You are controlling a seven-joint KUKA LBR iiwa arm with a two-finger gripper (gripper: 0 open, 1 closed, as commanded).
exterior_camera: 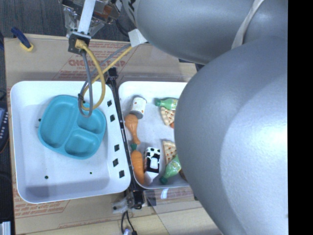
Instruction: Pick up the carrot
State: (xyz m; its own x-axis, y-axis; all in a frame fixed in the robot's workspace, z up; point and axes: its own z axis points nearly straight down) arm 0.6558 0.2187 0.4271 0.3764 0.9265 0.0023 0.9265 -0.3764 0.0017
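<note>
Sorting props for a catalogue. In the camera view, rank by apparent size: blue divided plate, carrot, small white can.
1. blue divided plate, by far the largest.
2. carrot.
3. small white can, slightly smaller than the carrot; they look close.

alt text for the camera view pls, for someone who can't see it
A grey robot arm looms over two white bins, covering much of the right bin, where a carrot lies among toy foods. The left bin holds a blue divided plate.

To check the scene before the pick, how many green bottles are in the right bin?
2. One green bottle lies at the far side of the right bin; the other green bottle lies at the near side, beside the carrot. The arm covers part of the bin, so more may be hidden.
</note>
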